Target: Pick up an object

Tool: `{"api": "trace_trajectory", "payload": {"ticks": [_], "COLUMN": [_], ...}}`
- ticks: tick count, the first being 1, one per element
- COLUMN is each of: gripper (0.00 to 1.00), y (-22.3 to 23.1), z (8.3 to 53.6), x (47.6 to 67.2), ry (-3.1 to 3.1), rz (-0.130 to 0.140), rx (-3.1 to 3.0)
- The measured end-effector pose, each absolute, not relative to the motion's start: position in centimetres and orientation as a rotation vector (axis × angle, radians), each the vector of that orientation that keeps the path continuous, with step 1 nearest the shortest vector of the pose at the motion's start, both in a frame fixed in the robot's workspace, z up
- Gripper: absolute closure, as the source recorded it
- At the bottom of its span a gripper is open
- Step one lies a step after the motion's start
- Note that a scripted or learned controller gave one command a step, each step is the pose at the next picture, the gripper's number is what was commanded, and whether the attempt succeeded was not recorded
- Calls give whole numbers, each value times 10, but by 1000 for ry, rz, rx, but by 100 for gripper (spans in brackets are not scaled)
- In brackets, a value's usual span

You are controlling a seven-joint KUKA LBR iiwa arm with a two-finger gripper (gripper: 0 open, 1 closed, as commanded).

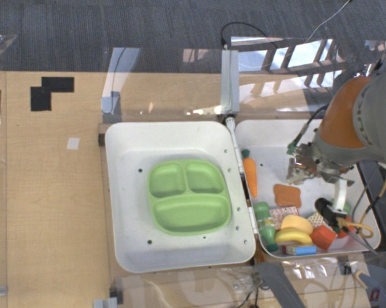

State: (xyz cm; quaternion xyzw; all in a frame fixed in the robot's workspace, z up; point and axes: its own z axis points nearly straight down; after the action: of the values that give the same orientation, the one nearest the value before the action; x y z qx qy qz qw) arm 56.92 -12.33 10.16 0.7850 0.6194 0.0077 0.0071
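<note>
The gripper (301, 167) is seen low over the bare white floor of the right bin (269, 143), toward its far right part, carried by the grey arm (370, 120) with the orange band, which reaches in from the right. Whether it is spread or closed cannot be told.

Just near of it a brown flat slab (287, 195) is laid on the bin floor. To the left, a carrot (250, 174) is laid along the bin's left wall, green top pointing far. At the near edge a banana (295, 231) is crowded beside a red block (323, 237), with a green piece (262, 211) to their left.

In the left bin (127, 185) a green divided plate (189, 196) is set flat at the middle.
</note>
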Motion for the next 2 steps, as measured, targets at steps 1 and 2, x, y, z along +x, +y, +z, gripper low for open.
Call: {"api": "trace_trajectory", "payload": {"ticks": [1, 2], "gripper": [0, 0], "y": [-123, -123], "z": [101, 88], "x": [569, 626], "ry": [1937, 2088], "rz": [24, 11], "rx": [2455, 2338]}}
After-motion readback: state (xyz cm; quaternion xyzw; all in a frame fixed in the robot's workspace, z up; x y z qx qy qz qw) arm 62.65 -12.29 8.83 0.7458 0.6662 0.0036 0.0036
